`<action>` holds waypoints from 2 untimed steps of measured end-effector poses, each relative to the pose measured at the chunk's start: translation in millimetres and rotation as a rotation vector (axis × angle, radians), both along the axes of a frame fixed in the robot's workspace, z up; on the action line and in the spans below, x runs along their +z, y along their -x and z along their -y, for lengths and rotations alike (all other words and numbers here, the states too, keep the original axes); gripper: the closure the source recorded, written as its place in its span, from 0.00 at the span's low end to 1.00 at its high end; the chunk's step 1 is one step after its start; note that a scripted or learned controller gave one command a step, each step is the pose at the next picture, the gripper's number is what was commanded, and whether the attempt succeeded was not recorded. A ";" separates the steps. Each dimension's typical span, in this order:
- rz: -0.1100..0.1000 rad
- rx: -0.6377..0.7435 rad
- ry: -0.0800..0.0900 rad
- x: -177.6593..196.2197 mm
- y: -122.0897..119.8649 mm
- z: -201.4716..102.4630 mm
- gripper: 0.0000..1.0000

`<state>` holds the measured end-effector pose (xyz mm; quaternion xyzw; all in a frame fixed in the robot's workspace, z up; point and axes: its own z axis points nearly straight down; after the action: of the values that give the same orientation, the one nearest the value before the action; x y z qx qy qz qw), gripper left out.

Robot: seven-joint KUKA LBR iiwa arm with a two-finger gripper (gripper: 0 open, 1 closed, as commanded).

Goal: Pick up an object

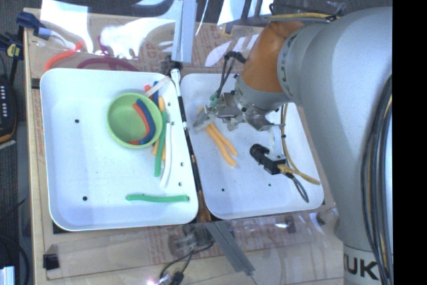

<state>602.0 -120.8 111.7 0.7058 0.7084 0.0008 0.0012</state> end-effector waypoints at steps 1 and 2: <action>0.004 0.000 0.000 9.6 -0.5 -0.2 1.00; 0.003 0.000 0.000 9.5 -0.5 -0.3 0.00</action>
<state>602.5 -120.5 121.2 0.7056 0.7086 0.0021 0.0022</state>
